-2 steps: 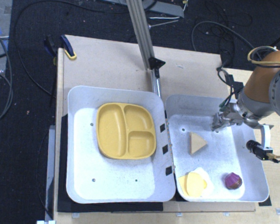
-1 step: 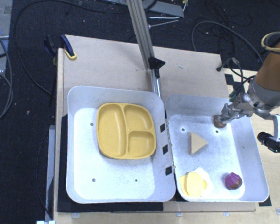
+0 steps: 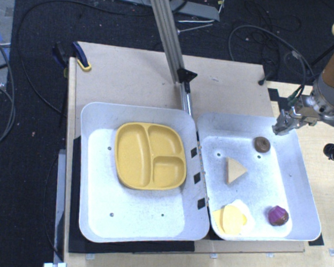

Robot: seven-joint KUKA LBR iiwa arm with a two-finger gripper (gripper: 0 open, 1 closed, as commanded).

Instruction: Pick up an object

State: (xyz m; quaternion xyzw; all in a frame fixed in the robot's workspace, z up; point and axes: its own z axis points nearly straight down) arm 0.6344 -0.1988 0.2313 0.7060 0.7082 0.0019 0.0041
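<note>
Bins sit side by side on my bench, both shallow and white. Inside the left bin (image 3: 94, 170) lies a yellow divided plate (image 3: 151, 156), flat on the floor toward the upper middle, its three compartments holding nothing that I can make out. Inside the right bin (image 3: 301, 188) are four small things, well apart from one another: a brown round piece (image 3: 262, 145) near the far wall, a pale wedge (image 3: 234, 171) in the middle, a yellow lumpy item (image 3: 231, 219) resting against the near-left corner, and a purple object (image 3: 278, 215) toward the near-right. My gripper (image 3: 284, 124) hangs over the far right rim of that bin, above and to the right of the brown piece, with nothing visible between its tips; whether it is spread or closed I cannot tell.
</note>
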